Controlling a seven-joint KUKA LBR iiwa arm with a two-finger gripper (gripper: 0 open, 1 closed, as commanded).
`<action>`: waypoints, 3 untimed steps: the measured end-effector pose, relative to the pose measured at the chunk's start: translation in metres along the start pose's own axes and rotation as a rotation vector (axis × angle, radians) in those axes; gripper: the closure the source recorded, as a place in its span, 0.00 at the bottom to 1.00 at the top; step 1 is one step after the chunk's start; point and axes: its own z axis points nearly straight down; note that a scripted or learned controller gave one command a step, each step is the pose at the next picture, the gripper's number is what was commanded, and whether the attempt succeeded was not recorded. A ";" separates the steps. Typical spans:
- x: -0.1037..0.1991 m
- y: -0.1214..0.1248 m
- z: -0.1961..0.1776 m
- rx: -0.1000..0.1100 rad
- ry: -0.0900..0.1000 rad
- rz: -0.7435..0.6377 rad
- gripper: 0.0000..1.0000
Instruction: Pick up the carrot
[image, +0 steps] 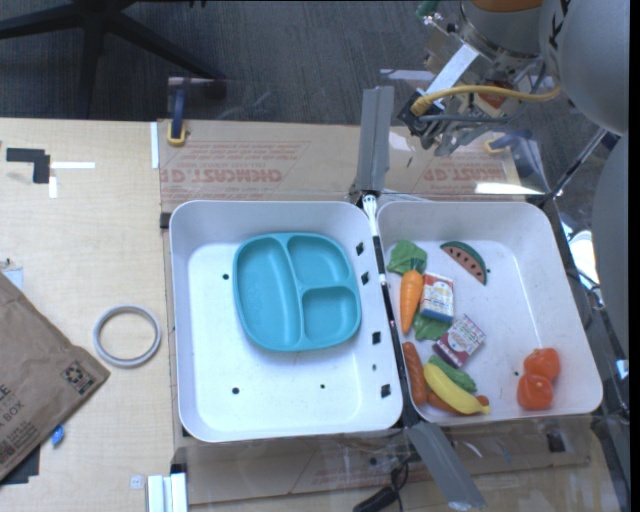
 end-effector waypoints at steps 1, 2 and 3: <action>0.021 -0.038 0.093 0.002 -0.001 -0.123 1.00; 0.002 -0.042 0.081 0.001 -0.001 -0.137 1.00; -0.001 -0.043 -0.044 0.000 0.000 0.043 1.00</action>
